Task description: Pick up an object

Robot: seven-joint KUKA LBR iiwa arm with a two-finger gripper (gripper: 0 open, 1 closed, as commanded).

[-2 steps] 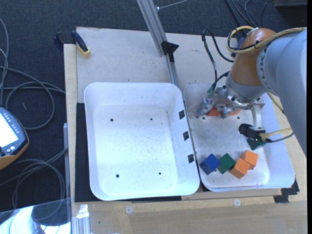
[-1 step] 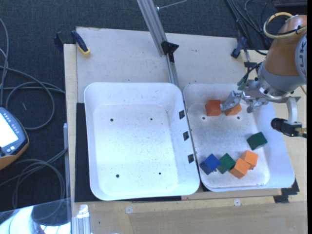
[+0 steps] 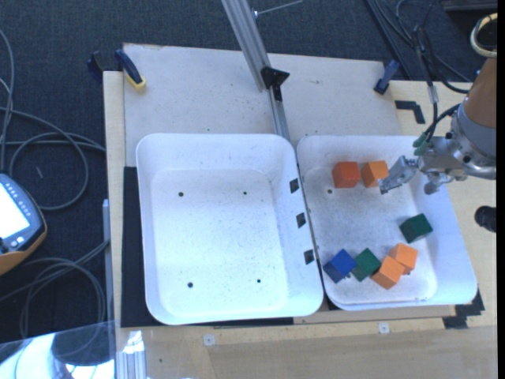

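Note:
The right bin holds several small blocks. At its back sit an orange block and a lighter orange block, side by side. A dark green block lies alone to the right of centre. Along the front sit a blue block, a green block and two orange blocks, close together. My gripper hangs over the bin's back right, open, with nothing between its fingers. Its left finger is just right of the lighter orange block.
The left bin stands beside the right one, with a raised divider between them. A metal pole slants up from the bench's back middle. Blue clamps sit at the back corners. Cables lie on the floor around the bench.

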